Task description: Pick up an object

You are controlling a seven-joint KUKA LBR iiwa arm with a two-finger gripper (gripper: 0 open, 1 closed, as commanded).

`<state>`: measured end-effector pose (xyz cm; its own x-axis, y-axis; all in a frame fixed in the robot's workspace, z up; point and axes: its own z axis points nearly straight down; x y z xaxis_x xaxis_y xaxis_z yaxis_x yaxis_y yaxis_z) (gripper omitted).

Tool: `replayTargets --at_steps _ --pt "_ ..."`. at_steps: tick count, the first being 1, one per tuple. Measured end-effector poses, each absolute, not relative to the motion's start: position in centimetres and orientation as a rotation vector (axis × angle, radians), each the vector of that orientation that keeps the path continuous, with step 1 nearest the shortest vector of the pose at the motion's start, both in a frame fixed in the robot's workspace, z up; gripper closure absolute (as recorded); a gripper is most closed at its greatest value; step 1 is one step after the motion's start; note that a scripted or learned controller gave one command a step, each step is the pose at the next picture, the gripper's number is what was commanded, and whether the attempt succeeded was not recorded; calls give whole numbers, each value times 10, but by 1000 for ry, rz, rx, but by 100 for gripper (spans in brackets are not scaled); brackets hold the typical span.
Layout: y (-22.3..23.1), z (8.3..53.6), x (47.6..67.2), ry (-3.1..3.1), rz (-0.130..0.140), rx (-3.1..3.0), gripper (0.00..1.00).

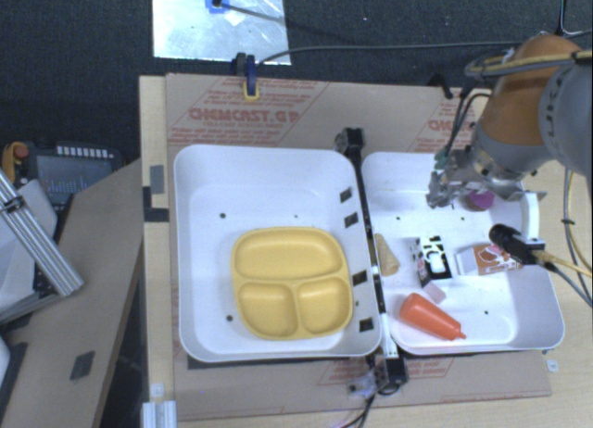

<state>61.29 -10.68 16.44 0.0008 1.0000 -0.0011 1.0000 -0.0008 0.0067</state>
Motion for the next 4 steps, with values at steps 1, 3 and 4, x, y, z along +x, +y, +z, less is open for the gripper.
replayTargets --at_steps 1,3,4 --pt "-107 214 605 2219 5 2217 100" --pt "-53 228 601 2232 3 2212 100" --pt "-5 235 577 2233 3 2212 100"
